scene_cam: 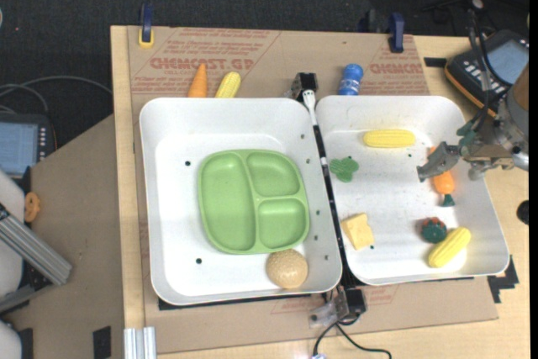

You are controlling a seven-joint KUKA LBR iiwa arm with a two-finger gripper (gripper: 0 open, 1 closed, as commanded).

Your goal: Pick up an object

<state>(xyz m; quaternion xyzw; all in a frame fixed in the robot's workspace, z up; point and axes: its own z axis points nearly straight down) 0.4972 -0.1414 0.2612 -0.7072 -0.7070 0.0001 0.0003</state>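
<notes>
Worktop [277, 71] carries 2 white bins side by side: left bin [168, 265] and right bin [395, 269].

Left bin contents:
- Green tray [252, 199], 3 compartments, centred, flat on the bin floor.
- Tan ball [287, 268], just beside the tray's near edge, toward the bin's near right corner.

Right bin contents, spread loosely and mostly apart, presumably so that each piece offers clear room for a grasp:
- Corn [388, 138] near the far edge, lying flat.
- Green leaf [343, 169] near the left wall.
- Cheese [358, 231] toward the near left corner.
- Second corn [449, 247] near the near right corner, touching a small red and green piece [433, 228].
- Carrot [443, 178] near the right wall, directly at the claw [444, 157].

Outside the bins, along the worktop's far edge: second carrot [197, 81], banana [227, 84], blue bottle [350, 79].

Arm pose: reaching in over the right bin's right wall, wrist low, claw directed leftward and down at the carrot. Fingers spread apart, 1 on each side above the carrot; nothing seen clamped between them. Likely step: closing in on the carrot for a pick. Contact with the carrot not determinable at this angle.
</notes>
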